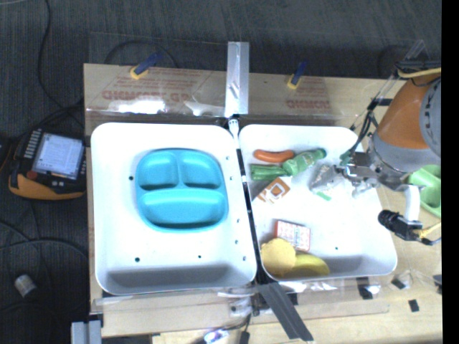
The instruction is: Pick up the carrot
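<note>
1. Locating the carrot (274, 154): lying near the far wall of the right bin (373, 260), orange, lengthwise across the bin, close to the divider between the two bins.
2. Noting neighbours: touching or nearly touching a green bottle (290, 165) just on its near side; a small orange-and-white carton (274, 190) sitting nearer still.
3. Placing the end effector (326, 178): hovering over the middle of the right bin, to the right of the bottle, apart from the carrot. Holding nothing visible; cannot tell whether open or closed from this slant.
4. Judging the step in hand: approaching the carrot, grasp not yet made.
5. Advising on approach: coming down from above, aligning the closing direction across the carrot's short width, centring on its middle and favouring the far side to avoid catching the bottle.
6. Flagging edges: far wall of the bin sitting just beyond the carrot, leaving little room on that side; divider close at its left end.
7. Noting open room: bare bin floor lying right of centre, serving well for repositioning; a red card (292, 235) and a yellow fruit (290, 260) occupying the near left corner.
8. Recording the left bin (115, 206): carrying a blue divided plate (181, 189), well apart from the work.
</note>
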